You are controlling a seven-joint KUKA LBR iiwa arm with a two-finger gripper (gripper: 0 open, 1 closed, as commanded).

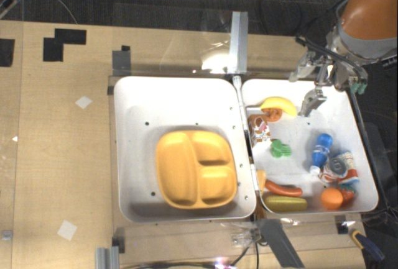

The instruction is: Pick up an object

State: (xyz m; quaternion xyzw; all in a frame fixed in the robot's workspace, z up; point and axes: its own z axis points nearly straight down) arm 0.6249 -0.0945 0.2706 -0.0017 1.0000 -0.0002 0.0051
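While the arm (373, 13) hung over the far right corner of the right bin (298, 137), we judged the step in hand to be the approach, with nothing yet picked. The gripper (313, 100) sat low near the bin's back wall, just right of the yellow banana (278, 104), and we saw nothing between its fingers; whether they stood wide or narrow we could not tell. To do the step well, we reckoned the gripper should come straight down over one thing that lay apart from its neighbours, jaws set across its narrow side, and clear of the bin wall and the divider.

On the counter (56, 156), the left bin (134, 137) held a yellow divided tray (196, 168), large and flat, poor for a two-finger pinch in our view. In the right bin the likelier picks were smaller. The banana, nearest the gripper, was curved and smooth, touching a small printed packet (261, 128). The blue bottle (320, 150) lay mid-bin beside a crumpled wrapper (339, 168). Along the near wall rested a green pickle-like piece (286, 204) and a red sausage (283, 189), close together. An orange fruit (332, 198) sat in the near right corner, and a small green toy (281, 150) lay by itself.
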